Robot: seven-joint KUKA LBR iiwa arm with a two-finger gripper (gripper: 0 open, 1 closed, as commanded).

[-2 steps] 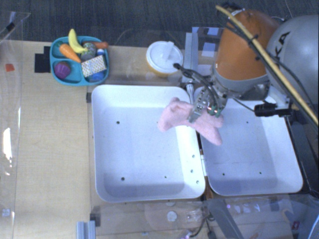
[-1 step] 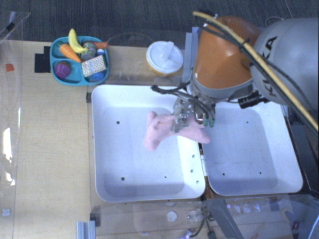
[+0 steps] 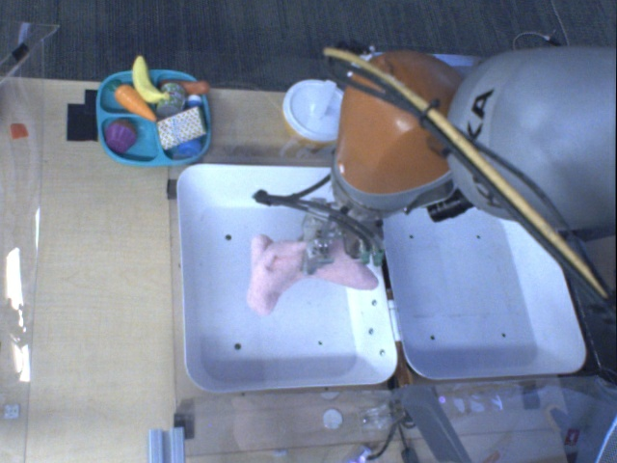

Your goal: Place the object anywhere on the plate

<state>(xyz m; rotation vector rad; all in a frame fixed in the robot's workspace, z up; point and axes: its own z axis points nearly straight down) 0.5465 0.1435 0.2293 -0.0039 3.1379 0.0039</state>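
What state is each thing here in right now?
Pink cloth: lying crumpled in the left bin, one end under the gripper.
Blue tray: on the bench, filled with toy food.
White cup: upright beside the bin.

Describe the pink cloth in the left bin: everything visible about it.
The pink cloth looks soft and crumpled, a pale pink fabric lying flat in a rough L shape on the floor of the left bin, toward its right half. The claw sits over the cloth's right part, hiding some of it. Whether it is gripped cannot be told.
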